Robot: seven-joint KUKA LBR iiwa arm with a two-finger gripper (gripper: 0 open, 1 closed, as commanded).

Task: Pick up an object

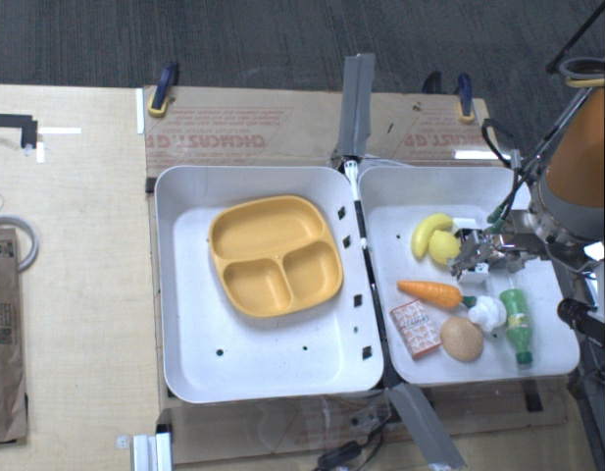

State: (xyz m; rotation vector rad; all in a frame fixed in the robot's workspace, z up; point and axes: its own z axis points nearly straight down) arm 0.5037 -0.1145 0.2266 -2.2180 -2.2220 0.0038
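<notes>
Two bins. Left bin [184,361]: one yellow tray [275,255]. Right bin [390,214]: one banana [431,238], one carrot [431,293], one box [416,328], one potato [462,340], one green bottle [516,324]. Gripper [471,257] at banana's 3 o'clock, just beside it; grip state unreadable.

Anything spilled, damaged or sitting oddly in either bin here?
Nothing stands out. The yellow divided plate lies flat but askew in the left bin; the banana, carrot and green bottle lie loose and intact in the right bin.

A divided plate [276,255] lies in the left bin [184,361]; a carrot [431,292] lies in the right bin [552,356].
</notes>
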